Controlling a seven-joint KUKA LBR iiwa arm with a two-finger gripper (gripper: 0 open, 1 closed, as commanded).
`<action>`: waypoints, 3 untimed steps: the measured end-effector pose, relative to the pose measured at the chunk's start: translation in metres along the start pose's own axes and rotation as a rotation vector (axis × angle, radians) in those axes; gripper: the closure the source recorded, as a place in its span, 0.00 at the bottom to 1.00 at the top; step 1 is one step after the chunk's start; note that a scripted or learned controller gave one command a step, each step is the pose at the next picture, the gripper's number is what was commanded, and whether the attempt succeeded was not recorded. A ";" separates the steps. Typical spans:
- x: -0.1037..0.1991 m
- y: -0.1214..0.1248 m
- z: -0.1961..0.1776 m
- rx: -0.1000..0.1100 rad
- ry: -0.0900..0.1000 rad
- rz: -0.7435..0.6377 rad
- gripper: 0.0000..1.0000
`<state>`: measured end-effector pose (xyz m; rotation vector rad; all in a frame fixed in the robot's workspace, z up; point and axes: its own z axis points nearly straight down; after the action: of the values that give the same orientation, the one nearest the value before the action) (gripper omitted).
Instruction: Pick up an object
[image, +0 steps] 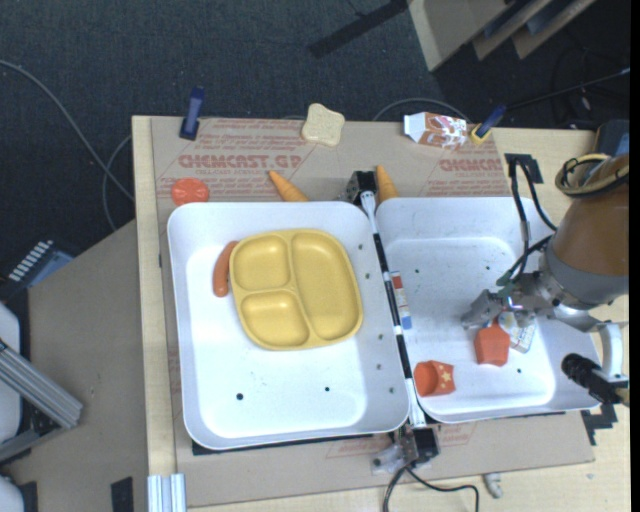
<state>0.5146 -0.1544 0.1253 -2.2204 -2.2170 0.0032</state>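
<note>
Now the tool (497, 315) hangs low in the right bin (440, 225), directly above an orange block (492, 346), probably lined up to take it; whether its fingers are spread or closed I cannot tell. Another orange piece (434, 377) lies nearby toward the bin's front corner, apart from the block. Well apart, the left bin (200, 330) carries a yellow divided plate (294, 288) with a sausage (221, 272) beside it. Odd bits sit on the surface (240, 150) behind, out of the way
</note>
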 end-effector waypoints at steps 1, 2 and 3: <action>0.014 -0.019 0.037 -0.016 -0.008 0.000 0.00; -0.042 -0.006 -0.008 -0.006 -0.003 0.000 0.00; 0.040 -0.014 0.022 -0.002 0.001 -0.003 0.00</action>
<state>0.5001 -0.1147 0.1031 -2.2175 -2.2213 0.0003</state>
